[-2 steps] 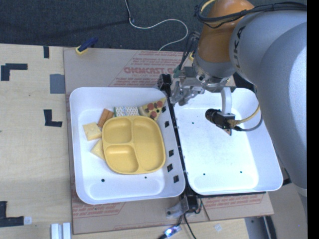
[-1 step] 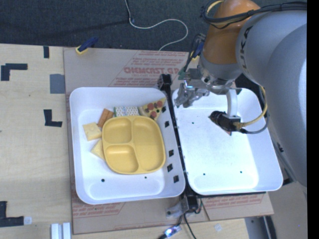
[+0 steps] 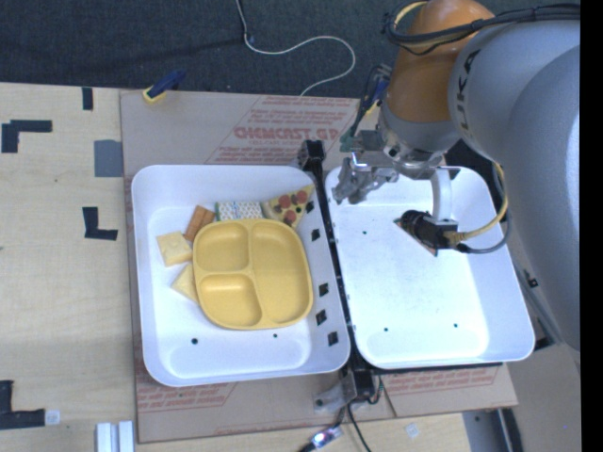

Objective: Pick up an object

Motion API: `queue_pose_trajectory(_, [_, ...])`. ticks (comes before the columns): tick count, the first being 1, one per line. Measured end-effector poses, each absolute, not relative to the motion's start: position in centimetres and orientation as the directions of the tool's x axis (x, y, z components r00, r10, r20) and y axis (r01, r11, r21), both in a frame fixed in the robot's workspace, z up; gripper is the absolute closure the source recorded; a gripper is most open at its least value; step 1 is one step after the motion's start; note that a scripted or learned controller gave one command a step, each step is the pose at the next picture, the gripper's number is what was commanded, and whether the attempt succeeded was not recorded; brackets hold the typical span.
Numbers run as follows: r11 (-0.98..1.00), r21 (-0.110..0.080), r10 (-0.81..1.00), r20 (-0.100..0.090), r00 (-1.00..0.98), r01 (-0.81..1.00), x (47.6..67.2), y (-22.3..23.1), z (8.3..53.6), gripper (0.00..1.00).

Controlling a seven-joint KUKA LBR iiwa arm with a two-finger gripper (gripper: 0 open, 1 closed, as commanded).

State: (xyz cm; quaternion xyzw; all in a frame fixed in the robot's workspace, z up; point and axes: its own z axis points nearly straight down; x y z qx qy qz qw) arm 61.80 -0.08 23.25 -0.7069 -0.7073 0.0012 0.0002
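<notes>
The tool [image 3: 356, 185] hangs over the right bin's [image 3: 424, 337] far-left corner, its grip state unclear, perhaps empty, while a yellow divided plate [image 3: 252, 273] fills the left bin [image 3: 155, 347].

White cable [image 3: 283, 45] and blue-yellow clip [image 3: 162, 86] beyond cardboard [image 3: 283, 130]

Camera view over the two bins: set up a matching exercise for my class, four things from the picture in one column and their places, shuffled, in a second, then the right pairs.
Things
1. yellow divided plate
2. gripper
3. blue and yellow clip
4. white cable

Places
A. dark floor beyond the bench
B. in the left bin
C. cardboard's far left corner
D. over the right bin's far left corner

Pairs: 1-B, 2-D, 3-C, 4-A
</notes>
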Motion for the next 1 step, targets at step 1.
queue_pose_trajectory(1, [0.002, -0.003, 1.0, -0.002, -0.002, 1.0, 62.2, 0.16, 21.43, 1.0])
